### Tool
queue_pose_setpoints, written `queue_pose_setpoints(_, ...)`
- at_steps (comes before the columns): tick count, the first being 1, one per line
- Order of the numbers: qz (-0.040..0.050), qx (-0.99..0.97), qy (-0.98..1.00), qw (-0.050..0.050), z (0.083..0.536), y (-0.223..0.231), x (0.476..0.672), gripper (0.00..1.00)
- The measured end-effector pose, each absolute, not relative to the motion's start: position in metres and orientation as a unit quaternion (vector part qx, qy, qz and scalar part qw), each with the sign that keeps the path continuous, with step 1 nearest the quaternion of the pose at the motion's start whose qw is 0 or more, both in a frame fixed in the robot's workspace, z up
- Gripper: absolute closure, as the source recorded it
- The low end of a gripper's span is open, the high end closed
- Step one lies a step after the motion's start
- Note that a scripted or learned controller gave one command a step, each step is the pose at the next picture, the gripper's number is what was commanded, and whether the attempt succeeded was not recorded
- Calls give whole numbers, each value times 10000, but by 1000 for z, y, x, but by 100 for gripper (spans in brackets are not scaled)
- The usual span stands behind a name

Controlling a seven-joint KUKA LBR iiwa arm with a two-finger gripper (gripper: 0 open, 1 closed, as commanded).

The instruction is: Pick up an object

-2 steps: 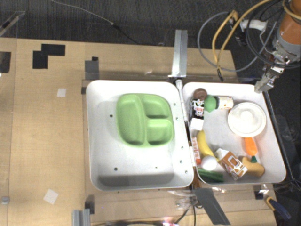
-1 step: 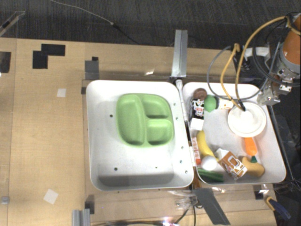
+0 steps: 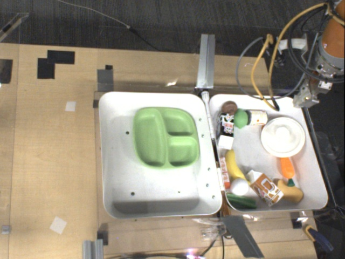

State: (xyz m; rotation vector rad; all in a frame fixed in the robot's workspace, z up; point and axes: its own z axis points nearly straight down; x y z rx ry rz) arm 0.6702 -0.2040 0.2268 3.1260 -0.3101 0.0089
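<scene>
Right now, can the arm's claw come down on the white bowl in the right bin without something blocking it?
Probably yes. The white bowl lies open from above with nothing on it, and the arm hangs near that bin's far right corner. The orange carrot sits close beside it.

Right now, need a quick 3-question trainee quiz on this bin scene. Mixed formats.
1. True or false: the green divided tray lies in the left bin.
2. Which sits nearest the banana? A) white egg B) white bowl C) carrot
3. Fill in: the arm hangs above the right bin's ____ corner.

Key: 1 true; 2 A; 3 far right.
</scene>
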Motion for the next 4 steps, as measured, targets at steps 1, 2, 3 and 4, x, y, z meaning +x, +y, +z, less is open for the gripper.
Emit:
queue_pose_setpoints(1,6,9951,-990,-4,206,-206,622,100)
queue_pose_setpoints(2,26,9949,-1009,0,220,-204,668,100)
queue_pose_setpoints(3,48,9950,-996,7,286,-205,670,100)
queue_pose_setpoints(4,-24,9917,-1288,-13,198,-207,524,100)
